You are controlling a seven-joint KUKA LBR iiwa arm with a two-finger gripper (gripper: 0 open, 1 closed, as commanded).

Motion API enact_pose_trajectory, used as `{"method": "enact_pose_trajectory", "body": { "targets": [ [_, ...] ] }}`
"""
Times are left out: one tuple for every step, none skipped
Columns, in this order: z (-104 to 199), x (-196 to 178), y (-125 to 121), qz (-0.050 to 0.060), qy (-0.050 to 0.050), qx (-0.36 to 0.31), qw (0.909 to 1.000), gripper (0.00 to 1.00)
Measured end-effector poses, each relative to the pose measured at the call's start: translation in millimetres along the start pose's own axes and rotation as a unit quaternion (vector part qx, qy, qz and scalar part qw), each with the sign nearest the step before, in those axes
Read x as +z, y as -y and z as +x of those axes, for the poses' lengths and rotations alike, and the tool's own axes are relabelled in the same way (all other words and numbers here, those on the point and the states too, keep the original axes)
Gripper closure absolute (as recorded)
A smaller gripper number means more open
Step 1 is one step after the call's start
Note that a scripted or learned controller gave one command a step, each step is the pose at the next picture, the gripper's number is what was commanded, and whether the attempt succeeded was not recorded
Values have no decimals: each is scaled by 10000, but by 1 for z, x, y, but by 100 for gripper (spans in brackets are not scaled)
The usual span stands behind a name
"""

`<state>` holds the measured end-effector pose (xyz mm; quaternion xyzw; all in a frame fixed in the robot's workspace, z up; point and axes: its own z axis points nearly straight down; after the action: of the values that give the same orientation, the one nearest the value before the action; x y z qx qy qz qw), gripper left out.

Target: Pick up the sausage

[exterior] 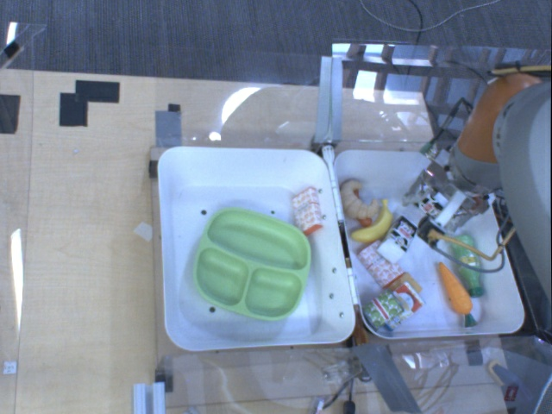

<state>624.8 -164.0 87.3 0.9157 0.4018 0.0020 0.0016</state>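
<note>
A green-and-red food packet (392, 304) lies at the near edge of the right bin (509, 322), with an orange carrot (454, 290) beside it. Above them, the gripper (423, 212) hangs over the middle of that bin, just by a small black-and-white carton (398, 238); whether it is clenched or released cannot be told. The sausage (354, 198), pale pinkish-tan and curved, rests at the bin's far left, touching a yellow banana (373, 226). The left bin (172, 257) holds a green divided tray (251, 264).
</note>
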Motion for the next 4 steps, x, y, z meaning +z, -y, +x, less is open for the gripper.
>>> {"method": "enact_pose_trajectory", "body": {
  "targets": [
    [-19, -3, 85, -22, -24, -1606, 9870, 0],
    [-75, -3, 65, -24, -44, 745, 9972, 0],
    [-50, -61, 8, 3, 3, 1118, 9937, 0],
    [-42, -2, 68, -19, -17, 472, 9989, 0]
  ]
}}
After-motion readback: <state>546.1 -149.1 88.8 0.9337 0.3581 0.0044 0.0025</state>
